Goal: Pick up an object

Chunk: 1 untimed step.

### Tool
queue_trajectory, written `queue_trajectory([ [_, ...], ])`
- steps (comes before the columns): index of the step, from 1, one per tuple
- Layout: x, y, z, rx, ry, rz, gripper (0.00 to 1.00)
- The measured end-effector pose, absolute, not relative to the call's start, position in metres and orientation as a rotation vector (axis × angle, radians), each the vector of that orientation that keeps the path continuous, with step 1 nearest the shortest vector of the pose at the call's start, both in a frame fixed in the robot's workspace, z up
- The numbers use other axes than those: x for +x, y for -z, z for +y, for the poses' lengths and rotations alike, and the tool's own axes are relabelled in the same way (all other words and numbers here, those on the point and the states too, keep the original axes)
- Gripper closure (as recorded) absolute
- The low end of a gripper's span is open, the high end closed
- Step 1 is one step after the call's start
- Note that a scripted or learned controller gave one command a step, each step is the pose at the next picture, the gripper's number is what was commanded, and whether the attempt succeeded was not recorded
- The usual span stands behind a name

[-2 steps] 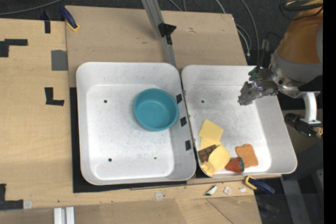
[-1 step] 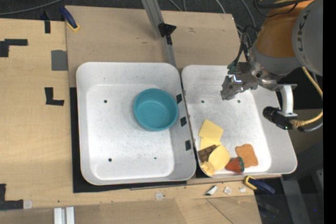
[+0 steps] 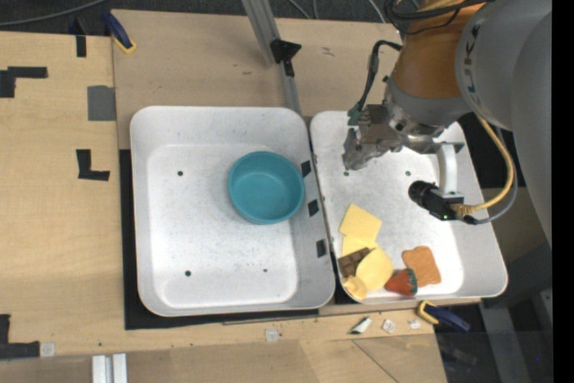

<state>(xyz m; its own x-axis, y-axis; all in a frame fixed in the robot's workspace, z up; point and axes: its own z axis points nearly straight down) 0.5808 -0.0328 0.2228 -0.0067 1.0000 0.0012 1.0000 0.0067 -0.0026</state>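
Gripper (image 3: 352, 159): low over right bin (image 3: 475, 269), finger state cannot tell | blue bowl (image 3: 265, 186): left bin (image 3: 161, 193)

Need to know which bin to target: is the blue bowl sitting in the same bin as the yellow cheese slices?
No. The blue bowl sits in the left bin, while the yellow cheese slices lie in the right bin.

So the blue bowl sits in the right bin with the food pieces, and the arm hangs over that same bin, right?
Not quite. The camera view shows the blue bowl in the left bin, alone. The food pieces lie in the right bin, and the arm's gripper does hang over that bin.
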Motion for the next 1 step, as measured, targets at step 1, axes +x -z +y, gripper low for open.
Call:
queue_trajectory([
  [1,0.5929,-0.233,0.0177,-2.213,0.002,-2.228,1.0],
])
